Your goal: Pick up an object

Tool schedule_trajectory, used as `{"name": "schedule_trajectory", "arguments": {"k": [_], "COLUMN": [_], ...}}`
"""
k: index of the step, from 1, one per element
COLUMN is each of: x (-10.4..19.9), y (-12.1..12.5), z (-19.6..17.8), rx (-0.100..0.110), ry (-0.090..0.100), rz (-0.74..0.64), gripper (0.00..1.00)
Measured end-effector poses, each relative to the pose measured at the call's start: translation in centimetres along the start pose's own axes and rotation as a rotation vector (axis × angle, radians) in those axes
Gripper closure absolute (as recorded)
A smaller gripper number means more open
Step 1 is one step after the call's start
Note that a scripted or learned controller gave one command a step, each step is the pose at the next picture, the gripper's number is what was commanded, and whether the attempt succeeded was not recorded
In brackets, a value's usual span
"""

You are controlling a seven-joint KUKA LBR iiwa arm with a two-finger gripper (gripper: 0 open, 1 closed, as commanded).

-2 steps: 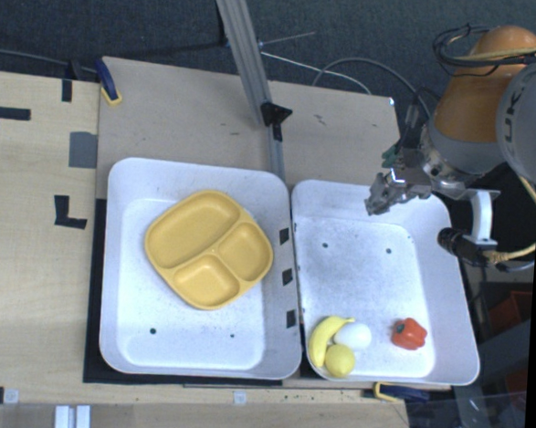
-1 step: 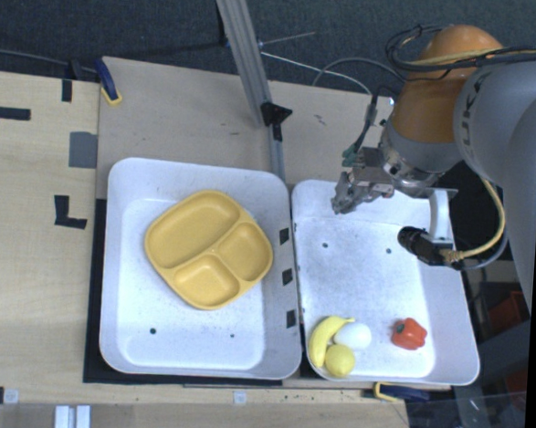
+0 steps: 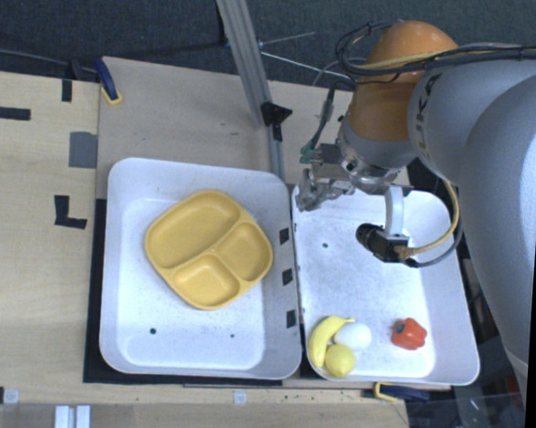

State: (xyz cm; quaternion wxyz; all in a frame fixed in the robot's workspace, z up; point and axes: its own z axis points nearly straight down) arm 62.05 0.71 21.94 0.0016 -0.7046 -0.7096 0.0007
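Near yellow fruit, a red pepper.

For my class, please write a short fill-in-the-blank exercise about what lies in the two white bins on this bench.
1. The yellow divided plate lies in the ____ bin.
2. The plate has ____ compartments.
3. The small tomato-like item in the right bin is ____ in colour.
4. The banana lies near the right bin's ____ edge.

Missing words: left; three; red; front
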Motion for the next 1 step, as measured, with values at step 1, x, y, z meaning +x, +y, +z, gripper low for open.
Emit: {"name": "schedule_trajectory", "arguments": {"k": [1], "x": [5.86], "y": [-0.05], "z": [-1.29], "rx": [-0.003], "ry": [0.001], "rz": [-0.001], "gripper": [1.0]}}
